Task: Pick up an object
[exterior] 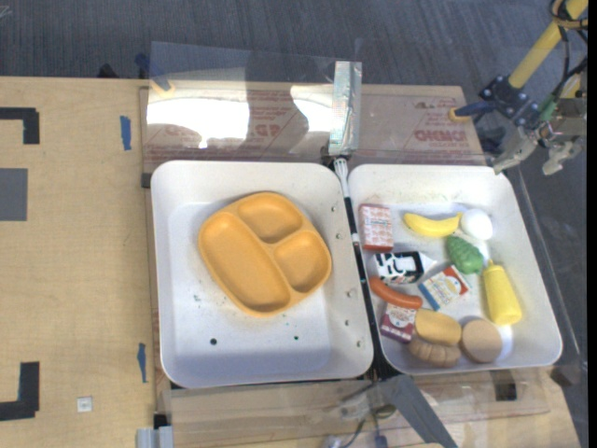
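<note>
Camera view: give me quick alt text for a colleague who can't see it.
The gripper hovers beyond the right bin's far right corner, above no item. That bin holds toy food, including a banana; the left bin holds an orange divided plate.

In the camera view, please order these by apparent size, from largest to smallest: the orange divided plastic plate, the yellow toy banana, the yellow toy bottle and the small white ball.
1. Orange divided plastic plate
2. Yellow toy banana and yellow toy bottle: look alike, unranked
3. Small white ball
</note>
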`<move>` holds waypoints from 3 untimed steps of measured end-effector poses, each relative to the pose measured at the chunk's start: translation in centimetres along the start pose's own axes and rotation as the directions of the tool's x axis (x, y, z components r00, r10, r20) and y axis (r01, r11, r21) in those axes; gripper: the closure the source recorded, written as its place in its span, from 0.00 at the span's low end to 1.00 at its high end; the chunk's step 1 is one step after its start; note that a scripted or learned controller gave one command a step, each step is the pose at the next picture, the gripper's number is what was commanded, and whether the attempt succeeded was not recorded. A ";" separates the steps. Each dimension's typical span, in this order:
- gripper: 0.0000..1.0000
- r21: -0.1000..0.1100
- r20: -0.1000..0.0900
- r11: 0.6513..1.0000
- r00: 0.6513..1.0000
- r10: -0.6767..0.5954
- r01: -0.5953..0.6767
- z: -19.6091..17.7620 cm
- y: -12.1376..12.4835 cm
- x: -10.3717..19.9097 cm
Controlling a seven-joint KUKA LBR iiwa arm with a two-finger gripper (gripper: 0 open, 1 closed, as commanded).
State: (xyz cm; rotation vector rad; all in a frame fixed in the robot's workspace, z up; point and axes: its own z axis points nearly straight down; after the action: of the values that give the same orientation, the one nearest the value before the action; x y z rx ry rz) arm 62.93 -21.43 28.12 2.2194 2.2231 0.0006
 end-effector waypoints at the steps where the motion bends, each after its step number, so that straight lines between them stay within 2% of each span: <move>1: 0.00 -0.002 0.001 0.994 0.994 -0.113 0.113 0.9 2.7 5.3; 2: 0.00 0.010 -0.002 0.997 0.997 -0.075 0.075 10.7 3.5 -1.1; 3: 0.00 0.007 -0.003 0.935 0.935 0.354 -0.354 19.0 -4.0 2.3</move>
State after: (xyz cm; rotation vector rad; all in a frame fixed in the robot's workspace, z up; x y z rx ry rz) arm 58.91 -19.18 9.11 2.5894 1.7914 -0.0017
